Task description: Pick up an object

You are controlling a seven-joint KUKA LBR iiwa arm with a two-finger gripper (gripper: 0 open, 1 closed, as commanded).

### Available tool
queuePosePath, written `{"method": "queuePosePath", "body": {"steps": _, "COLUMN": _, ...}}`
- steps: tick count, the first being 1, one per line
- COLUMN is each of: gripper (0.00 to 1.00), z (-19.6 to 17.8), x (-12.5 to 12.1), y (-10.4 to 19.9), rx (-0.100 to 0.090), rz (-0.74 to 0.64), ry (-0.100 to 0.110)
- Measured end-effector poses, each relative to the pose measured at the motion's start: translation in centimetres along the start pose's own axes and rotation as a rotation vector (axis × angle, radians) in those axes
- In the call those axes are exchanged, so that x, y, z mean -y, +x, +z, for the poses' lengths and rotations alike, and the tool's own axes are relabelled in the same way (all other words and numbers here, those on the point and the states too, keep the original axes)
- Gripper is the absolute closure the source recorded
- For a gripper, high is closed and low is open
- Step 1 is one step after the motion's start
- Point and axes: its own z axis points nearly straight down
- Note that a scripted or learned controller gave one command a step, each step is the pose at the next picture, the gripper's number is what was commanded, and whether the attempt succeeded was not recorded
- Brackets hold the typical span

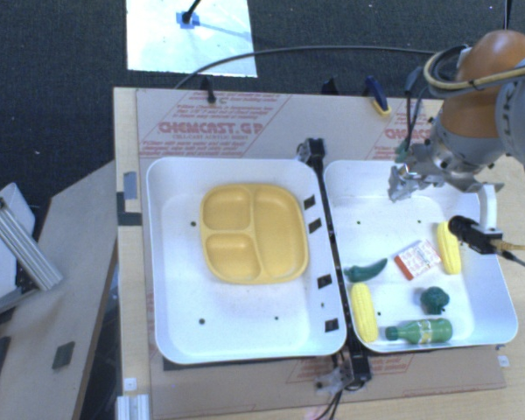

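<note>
Lying in right bin (507, 322): green bottle (419, 330), yellow label, on side.

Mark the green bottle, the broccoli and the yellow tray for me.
green bottle (420, 330), camera view, on its labelled body.
broccoli (434, 299), camera view, on its dark green head.
yellow tray (252, 233), camera view, on the ridge between its compartments.
</note>
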Motion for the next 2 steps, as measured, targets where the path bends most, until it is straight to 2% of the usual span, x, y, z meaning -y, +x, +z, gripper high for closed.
{"method": "queuePosePath", "body": {"steps": 1, "gripper": 1.00, "z": -4.6, "x": -0.2, "y": 0.0, "rx": 0.000, "rz": 0.000, "ry": 0.000}}
{"method": "queuePosePath", "body": {"steps": 2, "gripper": 1.00, "z": -5.5, "x": 0.7, "y": 5.2, "rx": -0.003, "rz": -0.005, "ry": 0.005}}
